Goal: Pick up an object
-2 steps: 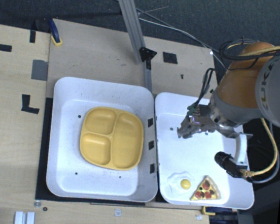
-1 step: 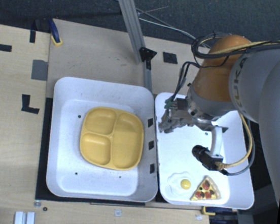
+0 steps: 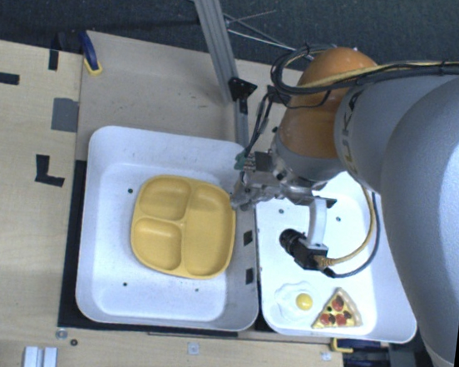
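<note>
The likeliest object for the pick, by my reading, was the yellow divided plate (image 3: pixel 184 225), which lay flat on the floor of the left bin (image 3: pixel 109 205), its upper right corner close to the bin's right wall. Nothing showed it lifted or tilted, so I judged the pick itself as not yet done.

The gripper (image 3: pixel 250 185) sat just beside that upper right corner, over the boundary between the two bins. I could not tell its opening, as the wrist and cabling hid it, and I saw no object in its grasp.

In the right bin (image 3: pixel 388 313), a fried egg toy (image 3: pixel 296 299) and a pizza slice toy (image 3: pixel 338 310) rested near the front edge, just beside each other and well apart from the gripper. Both were untouched.

Remaining, in my judgement: closing on an object and raising it clear of its bin.
</note>
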`<state>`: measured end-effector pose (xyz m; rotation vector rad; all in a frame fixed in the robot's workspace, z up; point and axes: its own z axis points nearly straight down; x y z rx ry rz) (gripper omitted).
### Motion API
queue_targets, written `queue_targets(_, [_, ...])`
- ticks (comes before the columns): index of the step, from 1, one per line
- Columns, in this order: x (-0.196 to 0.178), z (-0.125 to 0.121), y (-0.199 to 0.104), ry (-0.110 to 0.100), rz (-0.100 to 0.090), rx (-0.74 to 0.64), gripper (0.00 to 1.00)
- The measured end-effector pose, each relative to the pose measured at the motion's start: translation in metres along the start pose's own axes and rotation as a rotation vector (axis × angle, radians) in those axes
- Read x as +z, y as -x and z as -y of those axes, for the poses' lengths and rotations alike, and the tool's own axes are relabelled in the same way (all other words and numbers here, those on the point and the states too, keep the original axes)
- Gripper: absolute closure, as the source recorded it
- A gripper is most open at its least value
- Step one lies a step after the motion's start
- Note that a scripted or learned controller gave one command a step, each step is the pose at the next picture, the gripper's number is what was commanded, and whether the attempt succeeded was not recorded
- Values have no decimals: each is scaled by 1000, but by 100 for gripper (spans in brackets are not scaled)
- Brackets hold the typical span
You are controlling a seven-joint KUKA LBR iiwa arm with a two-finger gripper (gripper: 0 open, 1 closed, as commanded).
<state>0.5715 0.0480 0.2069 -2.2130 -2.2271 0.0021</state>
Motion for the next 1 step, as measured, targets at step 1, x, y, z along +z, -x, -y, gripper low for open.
queue_targets(1, [5,-17,-52,1,-1,-1,100])
